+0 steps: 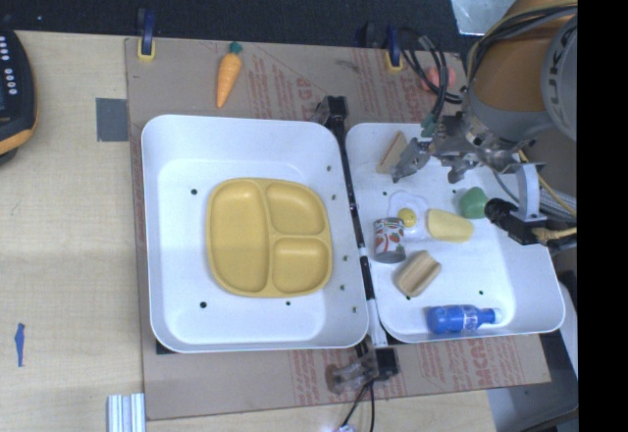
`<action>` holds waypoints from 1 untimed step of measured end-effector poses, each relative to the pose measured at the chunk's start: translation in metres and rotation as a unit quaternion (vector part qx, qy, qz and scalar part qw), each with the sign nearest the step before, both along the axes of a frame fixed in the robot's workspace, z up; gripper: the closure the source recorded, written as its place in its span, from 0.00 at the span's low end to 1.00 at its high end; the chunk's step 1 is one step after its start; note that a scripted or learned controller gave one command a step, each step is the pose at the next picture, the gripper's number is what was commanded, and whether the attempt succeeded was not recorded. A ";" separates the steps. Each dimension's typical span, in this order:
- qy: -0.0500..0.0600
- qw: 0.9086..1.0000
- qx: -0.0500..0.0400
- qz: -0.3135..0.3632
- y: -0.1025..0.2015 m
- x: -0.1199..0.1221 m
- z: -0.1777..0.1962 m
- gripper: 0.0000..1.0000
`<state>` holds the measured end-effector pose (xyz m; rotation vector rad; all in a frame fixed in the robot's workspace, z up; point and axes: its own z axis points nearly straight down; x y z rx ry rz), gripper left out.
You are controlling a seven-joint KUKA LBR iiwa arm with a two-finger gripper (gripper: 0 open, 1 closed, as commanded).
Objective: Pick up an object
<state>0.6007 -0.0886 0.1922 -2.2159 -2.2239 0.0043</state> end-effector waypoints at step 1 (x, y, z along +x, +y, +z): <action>-0.002 1.000 -0.002 -0.002 -0.083 0.057 -0.044 0.00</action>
